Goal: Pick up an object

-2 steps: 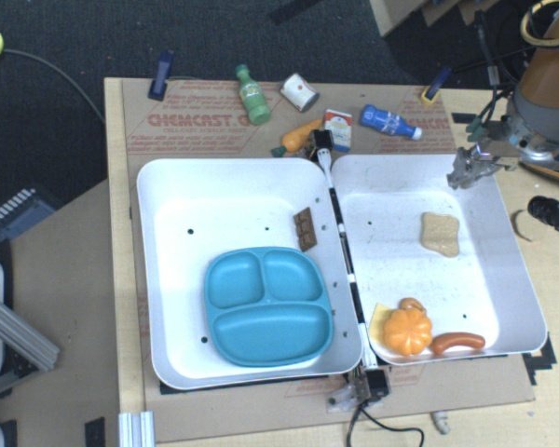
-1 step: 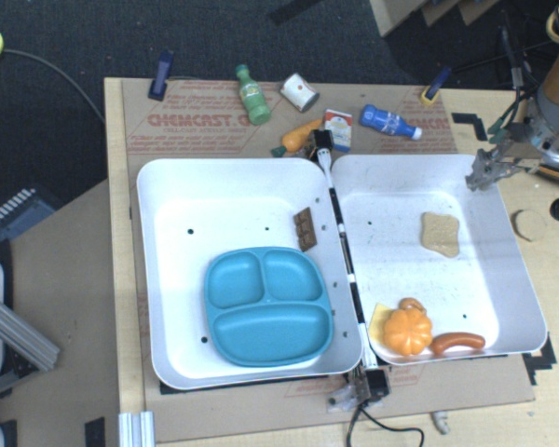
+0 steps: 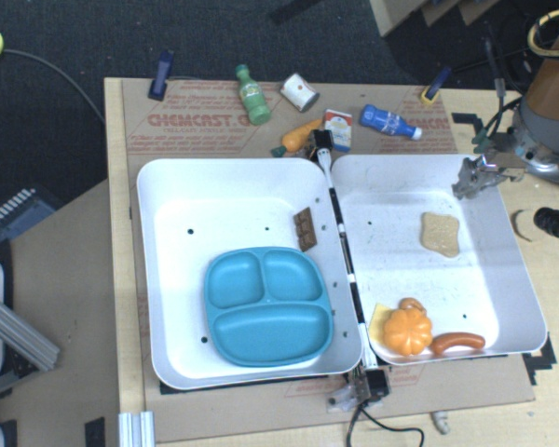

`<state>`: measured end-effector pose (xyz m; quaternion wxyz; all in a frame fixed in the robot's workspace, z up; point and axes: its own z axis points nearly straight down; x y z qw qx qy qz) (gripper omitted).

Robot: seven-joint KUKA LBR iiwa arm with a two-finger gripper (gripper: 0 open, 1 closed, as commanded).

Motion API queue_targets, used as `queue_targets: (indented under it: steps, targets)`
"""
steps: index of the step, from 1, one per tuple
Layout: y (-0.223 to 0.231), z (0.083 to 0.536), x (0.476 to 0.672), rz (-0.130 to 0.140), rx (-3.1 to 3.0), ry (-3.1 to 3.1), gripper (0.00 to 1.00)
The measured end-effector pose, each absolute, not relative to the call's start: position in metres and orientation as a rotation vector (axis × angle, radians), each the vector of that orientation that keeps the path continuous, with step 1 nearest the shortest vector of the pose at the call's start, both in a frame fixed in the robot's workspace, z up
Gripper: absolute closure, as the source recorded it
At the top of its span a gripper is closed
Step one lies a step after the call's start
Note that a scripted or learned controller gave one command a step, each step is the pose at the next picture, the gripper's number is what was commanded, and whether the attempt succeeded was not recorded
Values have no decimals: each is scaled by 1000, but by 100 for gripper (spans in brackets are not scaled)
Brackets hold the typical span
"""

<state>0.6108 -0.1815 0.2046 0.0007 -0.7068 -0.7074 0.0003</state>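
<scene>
Bins are sitting side by side on the counter [image 3: 121, 250] as I am watching the feed. I am seeing the left bin [image 3: 168, 203] carrying a blue divided plate [image 3: 266, 305] toward its near half and a small brown chocolate-bar piece [image 3: 305, 229] lying close to the wall it shares with the right bin [image 3: 503, 277]. In the right bin I am making out a tan, bread-like piece [image 3: 441, 234] near the middle, and in the near corner an orange pumpkin [image 3: 407, 331] resting partly on a yellow slice [image 3: 379, 324], with a red sausage [image 3: 458, 343] just beside the pumpkin. The gripper [image 3: 473, 177] is hanging over the far right rim of the right bin, well apart from the bread-like piece, and nothing is showing between its tips; how far it is spread I cannot tell from this angle. Behind the bins I am seeing loose items lying on the counter: a green bottle [image 3: 252, 96], a white can [image 3: 299, 91], a blue bottle [image 3: 389, 122], a small carton [image 3: 337, 128] and an orange carrot [image 3: 298, 139].
</scene>
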Motion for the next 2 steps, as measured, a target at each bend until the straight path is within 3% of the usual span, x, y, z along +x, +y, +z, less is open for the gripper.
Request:
queue_targets:
  steps: [1, 2]
  targets:
    - [-212, 206, 575, 3, -2223, -2220, 100]
    - [-199, 233, 547, 0, -2221, -2221, 100]
